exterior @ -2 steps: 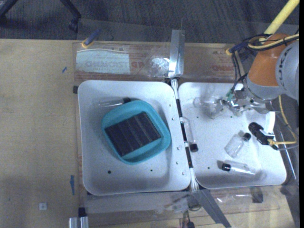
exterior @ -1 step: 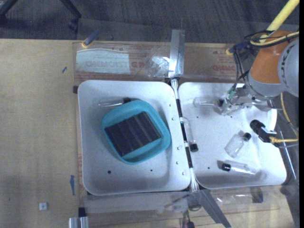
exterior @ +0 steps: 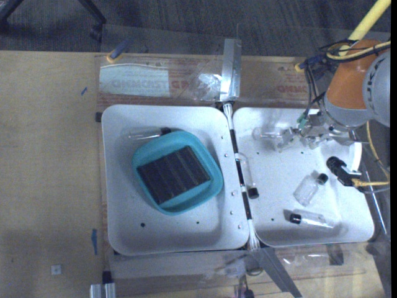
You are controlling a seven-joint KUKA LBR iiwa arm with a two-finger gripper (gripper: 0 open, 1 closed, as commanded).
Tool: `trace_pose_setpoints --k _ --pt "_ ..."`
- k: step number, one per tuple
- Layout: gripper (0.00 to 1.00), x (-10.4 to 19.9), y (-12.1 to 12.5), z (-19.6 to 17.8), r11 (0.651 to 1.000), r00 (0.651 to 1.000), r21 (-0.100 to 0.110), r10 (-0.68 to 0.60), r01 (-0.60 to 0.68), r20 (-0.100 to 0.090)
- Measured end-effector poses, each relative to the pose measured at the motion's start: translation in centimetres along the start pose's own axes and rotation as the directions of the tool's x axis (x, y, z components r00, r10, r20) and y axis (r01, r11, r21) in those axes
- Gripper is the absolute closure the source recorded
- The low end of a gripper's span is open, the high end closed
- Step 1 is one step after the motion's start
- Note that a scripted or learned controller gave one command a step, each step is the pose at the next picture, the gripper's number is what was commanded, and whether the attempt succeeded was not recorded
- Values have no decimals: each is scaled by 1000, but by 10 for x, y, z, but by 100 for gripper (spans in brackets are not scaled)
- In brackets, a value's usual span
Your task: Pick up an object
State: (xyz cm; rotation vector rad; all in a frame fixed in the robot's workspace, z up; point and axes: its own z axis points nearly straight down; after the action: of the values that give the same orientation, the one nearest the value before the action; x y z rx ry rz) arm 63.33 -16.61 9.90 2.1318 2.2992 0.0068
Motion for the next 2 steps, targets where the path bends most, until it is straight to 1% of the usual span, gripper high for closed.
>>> trace_pose_setpoints --k 1,2 --pt "0 49 13 11 1000 1000 3 -12 12 -2" --pt "100 49 14 0 1000 1000 1 -13 13 -1"
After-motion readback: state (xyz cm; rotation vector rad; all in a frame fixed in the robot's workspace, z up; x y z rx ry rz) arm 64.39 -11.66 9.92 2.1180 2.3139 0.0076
